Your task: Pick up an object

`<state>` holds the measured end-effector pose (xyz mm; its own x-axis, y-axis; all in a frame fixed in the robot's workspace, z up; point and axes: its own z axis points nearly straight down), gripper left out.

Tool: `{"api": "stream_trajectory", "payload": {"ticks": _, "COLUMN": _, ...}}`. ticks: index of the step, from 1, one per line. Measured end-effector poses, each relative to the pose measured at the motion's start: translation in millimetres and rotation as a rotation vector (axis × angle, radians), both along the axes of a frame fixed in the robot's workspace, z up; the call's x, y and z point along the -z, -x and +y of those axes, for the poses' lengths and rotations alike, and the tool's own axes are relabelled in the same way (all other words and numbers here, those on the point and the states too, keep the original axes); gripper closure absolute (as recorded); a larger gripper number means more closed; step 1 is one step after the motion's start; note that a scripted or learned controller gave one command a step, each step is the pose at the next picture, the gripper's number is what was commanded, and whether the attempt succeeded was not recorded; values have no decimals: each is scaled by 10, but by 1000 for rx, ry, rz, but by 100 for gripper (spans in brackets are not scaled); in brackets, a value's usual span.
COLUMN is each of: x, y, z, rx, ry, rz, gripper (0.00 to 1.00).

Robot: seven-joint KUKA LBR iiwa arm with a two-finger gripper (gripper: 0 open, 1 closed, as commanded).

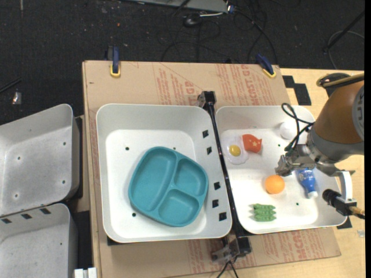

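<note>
The right bin (243, 213) holds an orange ball (275, 185), a green toy (264, 212), a red piece (251, 143), a fried-egg toy (235, 151), a white ball (287, 130) and a blue-and-white object (308, 182). My gripper (288, 166) hangs low over the right side of this bin, just above and right of the orange ball and left of the blue object. The wrist hides its fingertips.
The left bin (113, 132) holds a teal divided tray (168, 185). A black divider (217, 155) runs between the bins. Grey metal panels (35, 155) lie off the bench at the left. The arm's orange band (342, 112) sits over the bin's right rim.
</note>
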<state>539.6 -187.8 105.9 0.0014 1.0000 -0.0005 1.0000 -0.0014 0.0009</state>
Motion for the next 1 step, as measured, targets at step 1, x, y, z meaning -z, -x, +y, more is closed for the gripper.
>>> {"api": "stream_trajectory", "payload": {"ticks": 1, "x": -438, "y": -65, "z": 3, "rx": -4, "ry": 1, "rz": -4, "gripper": 100}}
